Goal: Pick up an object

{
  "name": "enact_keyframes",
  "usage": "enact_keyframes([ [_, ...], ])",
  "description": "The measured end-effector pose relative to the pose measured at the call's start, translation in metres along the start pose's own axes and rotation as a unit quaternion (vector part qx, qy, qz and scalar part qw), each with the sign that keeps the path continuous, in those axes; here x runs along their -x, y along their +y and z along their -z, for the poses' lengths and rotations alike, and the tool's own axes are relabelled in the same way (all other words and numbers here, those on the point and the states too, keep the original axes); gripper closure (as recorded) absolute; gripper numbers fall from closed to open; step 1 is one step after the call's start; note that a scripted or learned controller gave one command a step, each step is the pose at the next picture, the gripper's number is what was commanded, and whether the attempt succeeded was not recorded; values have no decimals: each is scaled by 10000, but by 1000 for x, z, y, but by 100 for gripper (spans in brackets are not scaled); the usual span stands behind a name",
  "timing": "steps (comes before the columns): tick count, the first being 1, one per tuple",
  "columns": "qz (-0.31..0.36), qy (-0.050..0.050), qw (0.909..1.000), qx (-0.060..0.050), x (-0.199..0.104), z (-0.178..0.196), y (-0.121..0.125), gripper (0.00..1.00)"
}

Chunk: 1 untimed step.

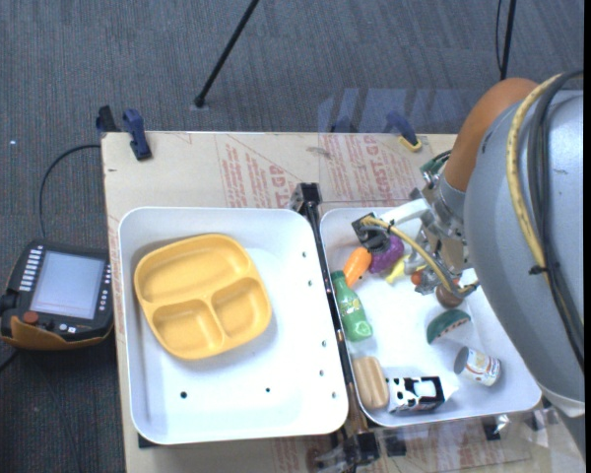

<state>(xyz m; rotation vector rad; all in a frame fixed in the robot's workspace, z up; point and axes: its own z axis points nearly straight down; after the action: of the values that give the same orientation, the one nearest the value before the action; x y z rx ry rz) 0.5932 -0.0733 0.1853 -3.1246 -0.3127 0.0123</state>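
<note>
Yellow divided plate (pixel 203 295) lies in left bin (pixel 138 363); small objects fill right bin (pixel 512 387).

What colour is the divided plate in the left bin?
Yellow; the divided plate shows clearly in the camera view.

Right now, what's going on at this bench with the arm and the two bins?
The arm reaches from the right over the right bin, its pincer low among the toys: a carrot, a purple piece, a green bottle, a melon slice and a cow. Nothing is visibly held. The left bin holds a yellow tray.
</note>
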Motion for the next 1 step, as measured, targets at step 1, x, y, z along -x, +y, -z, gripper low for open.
enact_keyframes([
  [1,26,8,10000,-31,19,16,-55,100],
])
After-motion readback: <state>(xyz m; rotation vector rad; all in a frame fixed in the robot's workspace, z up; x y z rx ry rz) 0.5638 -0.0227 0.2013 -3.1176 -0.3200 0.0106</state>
